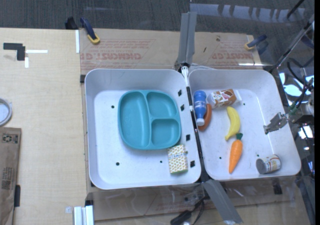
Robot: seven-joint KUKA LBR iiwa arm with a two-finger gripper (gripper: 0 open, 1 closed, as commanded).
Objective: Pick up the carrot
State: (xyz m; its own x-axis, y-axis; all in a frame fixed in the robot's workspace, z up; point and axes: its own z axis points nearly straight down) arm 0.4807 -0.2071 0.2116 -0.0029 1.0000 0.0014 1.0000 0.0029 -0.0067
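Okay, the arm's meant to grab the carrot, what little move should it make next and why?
Probably slide the gripper left toward the carrot. It sits at the right bin's right side, while the carrot lies apart from it, just below the banana, with nothing between its fingers.

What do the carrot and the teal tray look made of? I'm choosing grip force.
Carrot: probably moulded plastic toy, judging by its uniform orange and smooth body with green cap. Teal tray: likely hard plastic, semi-matte, with one even colour and rounded moulded compartments.
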